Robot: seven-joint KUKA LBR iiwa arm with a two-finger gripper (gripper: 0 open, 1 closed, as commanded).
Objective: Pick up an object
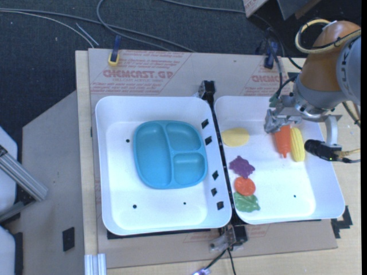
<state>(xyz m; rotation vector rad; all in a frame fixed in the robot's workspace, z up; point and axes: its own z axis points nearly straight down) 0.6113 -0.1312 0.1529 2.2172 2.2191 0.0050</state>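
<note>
The gripper [279,121] hangs low over the back of the right bin [321,202], its metal body right above the top end of a toy carrot [282,142]; from up here I cannot tell how it is set, nor whether it has anything in it, since the wrist hides the working end. The carrot lies lengthwise, pointing toward the front of the bin, and a yellow corn cob [297,144] lies touching it along its right side. That pairing is the tricky bit, I think: a clean grab wants the tool centred on one of the two, squeezing across its narrow width, or else the neighbour gets nudged or pinched along with it. Coming straight down and lifting straight up looks the safest course. Further left in the same bin sits a pale yellow lemon-shaped piece [235,137], near the divider, and toward the front a purple bunch of grapes [241,167], a red tomato [245,185] and a green leafy piece [246,203], the last two touching. The left bin [114,171] holds a blue sectioned plate [170,153], well apart from the arm.
</note>
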